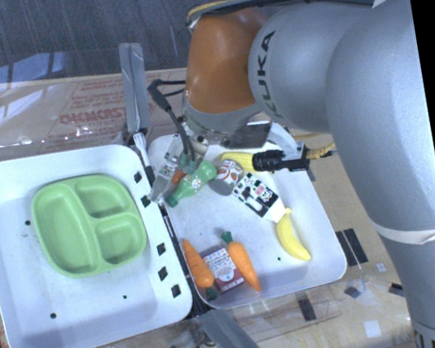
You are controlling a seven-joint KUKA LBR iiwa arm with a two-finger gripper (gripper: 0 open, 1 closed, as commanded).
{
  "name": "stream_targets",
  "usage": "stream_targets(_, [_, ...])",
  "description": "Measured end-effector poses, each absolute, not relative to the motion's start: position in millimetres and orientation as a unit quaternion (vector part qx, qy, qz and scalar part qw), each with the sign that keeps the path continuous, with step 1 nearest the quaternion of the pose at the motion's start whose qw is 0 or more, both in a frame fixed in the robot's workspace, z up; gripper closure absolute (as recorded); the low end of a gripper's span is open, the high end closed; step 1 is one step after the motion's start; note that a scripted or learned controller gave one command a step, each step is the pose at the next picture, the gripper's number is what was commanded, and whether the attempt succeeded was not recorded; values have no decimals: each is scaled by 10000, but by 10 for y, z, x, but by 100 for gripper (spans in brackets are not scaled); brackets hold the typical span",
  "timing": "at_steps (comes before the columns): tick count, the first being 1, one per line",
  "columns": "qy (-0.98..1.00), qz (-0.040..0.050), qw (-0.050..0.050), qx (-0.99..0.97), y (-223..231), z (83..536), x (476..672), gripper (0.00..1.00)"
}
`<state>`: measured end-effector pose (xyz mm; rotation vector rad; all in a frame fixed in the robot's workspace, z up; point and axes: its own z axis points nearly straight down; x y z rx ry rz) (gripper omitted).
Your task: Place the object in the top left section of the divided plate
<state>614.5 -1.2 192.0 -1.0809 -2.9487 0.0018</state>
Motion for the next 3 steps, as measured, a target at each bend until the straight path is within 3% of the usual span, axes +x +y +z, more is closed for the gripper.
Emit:
stream_targets(1, [-9374,-5,-14,-3482,149,2673,5553,0])
stream_targets(2, [-9373,2,-2,-3484,147,2660,5548,0])
stream_targets(3, [-9380,0,-7,-3467,148,2766,5556,100])
